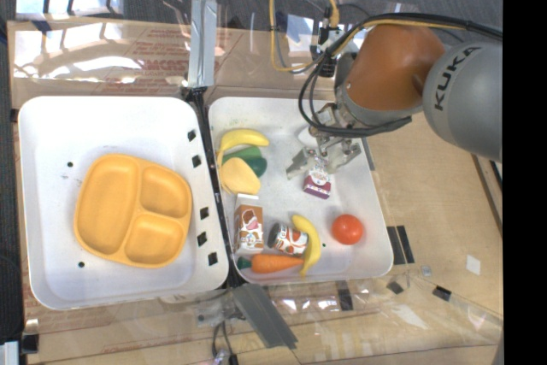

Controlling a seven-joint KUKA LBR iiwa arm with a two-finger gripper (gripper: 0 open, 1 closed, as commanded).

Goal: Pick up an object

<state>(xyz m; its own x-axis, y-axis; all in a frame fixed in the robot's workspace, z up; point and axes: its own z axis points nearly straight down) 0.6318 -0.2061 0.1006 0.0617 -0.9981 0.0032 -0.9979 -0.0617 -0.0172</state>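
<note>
**Gripper over small purple-and-white carton, right bin**

A small purple-and-white carton (318, 183) sits in the upper right part of the right bin (376, 218), standing apart from the other objects. The gripper (322, 160) is directly above it, fingers pointing down toward the bin floor. The metal fingers (301, 161) are splayed outward to either side, so the gripper reads as released; the carton's top lies just at or below the fingertips, and I cannot tell whether they touch it. Nothing is seen clamped between them.

Arm pose: the arm (461, 98) enters from the right, grey link with the orange band (389, 68) sitting over the bin's upper right corner, wrist turned downward. Black and yellow cables (295, 13) loop off the wrist toward the top.

Other contents of the right bin: an orange-red round fruit (347, 229) lower right; a banana (309, 242), a small printed can (286, 238), a brown-and-white carton (249, 228) and a carrot (275, 264) along the lower edge; a second banana (242, 138), a green item (251, 158) and a yellow mango-shaped fruit (240, 176) upper left.

The left bin (51, 124) holds a yellow divided tray (132, 209).
</note>
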